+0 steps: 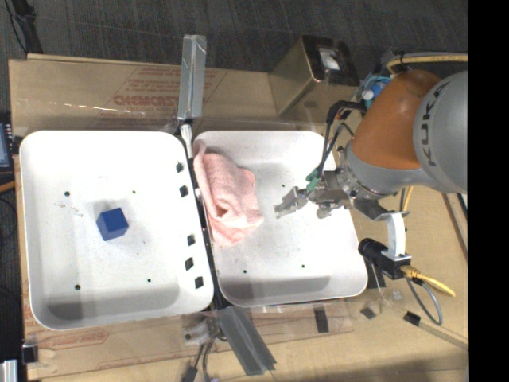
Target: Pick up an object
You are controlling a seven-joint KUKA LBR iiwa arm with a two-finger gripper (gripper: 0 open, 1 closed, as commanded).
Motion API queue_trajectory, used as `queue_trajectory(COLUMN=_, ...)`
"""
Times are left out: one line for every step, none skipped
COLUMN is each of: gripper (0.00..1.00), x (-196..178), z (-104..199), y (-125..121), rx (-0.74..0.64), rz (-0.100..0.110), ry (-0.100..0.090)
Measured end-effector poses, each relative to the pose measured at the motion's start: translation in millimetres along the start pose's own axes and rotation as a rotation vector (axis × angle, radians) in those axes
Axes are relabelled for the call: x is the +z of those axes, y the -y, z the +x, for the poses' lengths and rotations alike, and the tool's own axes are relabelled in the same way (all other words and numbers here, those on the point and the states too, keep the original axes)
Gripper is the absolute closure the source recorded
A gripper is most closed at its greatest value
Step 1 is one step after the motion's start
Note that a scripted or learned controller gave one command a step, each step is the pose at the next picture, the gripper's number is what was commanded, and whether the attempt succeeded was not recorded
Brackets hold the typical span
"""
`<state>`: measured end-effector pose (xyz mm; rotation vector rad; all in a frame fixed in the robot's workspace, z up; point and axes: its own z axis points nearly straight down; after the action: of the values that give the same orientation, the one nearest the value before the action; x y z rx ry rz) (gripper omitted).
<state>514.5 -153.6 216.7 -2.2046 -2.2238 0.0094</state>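
Tool over the right bin, with a pink cloth just to its camera-left.

The tool (288, 203) hangs low above the floor of the right bin (318, 281), fingers pointing toward camera-left; whether they stand apart or together cannot be told at this size, and nothing shows between them. Just beyond the fingertips, still apart from them, lies the crumpled pink cloth (228, 195), its long axis running from far to near along the bin's left wall. Farther the same way, well apart in the left bin (48, 293), sits a blue cube (113, 223). The cloth looks the likelier target, being much the nearer.
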Motion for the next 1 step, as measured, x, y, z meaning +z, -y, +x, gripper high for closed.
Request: queue_trajectory(gripper=0.0, x=106.5, z=46.2, y=-67.7, rx=-0.05, rz=0.001, ry=0.002)
